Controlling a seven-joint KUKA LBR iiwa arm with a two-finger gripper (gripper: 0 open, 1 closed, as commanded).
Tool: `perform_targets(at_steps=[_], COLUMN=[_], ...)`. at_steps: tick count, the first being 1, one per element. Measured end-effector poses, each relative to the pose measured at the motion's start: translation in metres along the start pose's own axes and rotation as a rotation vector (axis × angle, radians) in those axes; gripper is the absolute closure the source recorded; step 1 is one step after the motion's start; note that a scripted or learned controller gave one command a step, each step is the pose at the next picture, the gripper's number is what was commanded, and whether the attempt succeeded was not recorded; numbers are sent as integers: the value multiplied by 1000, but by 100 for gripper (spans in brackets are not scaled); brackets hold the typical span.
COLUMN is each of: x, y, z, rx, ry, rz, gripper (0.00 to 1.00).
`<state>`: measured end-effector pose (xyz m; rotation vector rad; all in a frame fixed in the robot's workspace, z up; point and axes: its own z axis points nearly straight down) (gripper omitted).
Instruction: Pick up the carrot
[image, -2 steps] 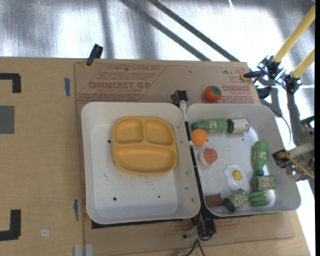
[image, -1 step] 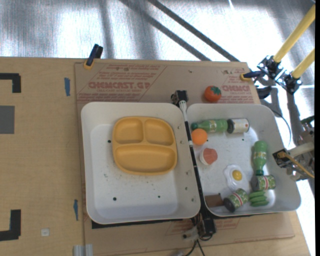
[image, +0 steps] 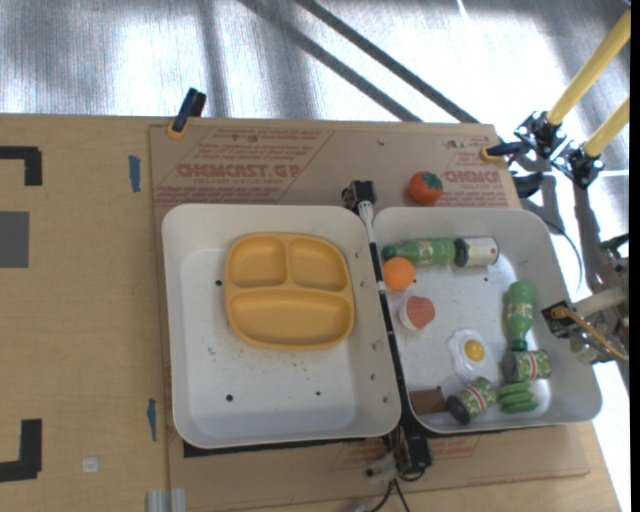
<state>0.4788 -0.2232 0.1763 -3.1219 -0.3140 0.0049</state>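
Nearest to us, along the front edge of the right bin (image: 575, 398), we see a green bottle with a dark cap (image: 472, 399) lying on its side, a bunch of green bean pods (image: 519, 397) just beside it, and a brown block (image: 428, 401) in that bin's front left corner. Just behind the pods lies a small green can (image: 530, 365), and behind that a green bottle (image: 519, 312) points toward the bin's far edge. A fried egg (image: 468, 349) sits near the middle of the bin, with a white and red slice (image: 417, 313) to its left.

We cannot pick out a carrot with certainty. The closest match is a small orange piece (image: 399, 273), rounded as we see it, resting against the left wall of the right bin, just beside the end of a long green bottle with a white label end (image: 440, 251) that lies along the far edge.

We see a yellow divided plate (image: 290, 290) in the left bin (image: 190, 330), toward its far edge.

On the cardboard sheet (image: 250, 165) covering the desk, behind the right bin, sits a small tomato (image: 425, 187).

At the right edge, beyond the right bin, we see metal parts and yellow rods (image: 595, 60). We cannot tell the state of the tool.
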Motion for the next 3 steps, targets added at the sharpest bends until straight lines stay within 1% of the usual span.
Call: perform_targets(at_steps=[2, 3], x=[0, 1], y=[0, 0], z=[1, -9], rx=[0, 0], ry=[0, 0], rz=[0, -3], gripper=[100, 100])
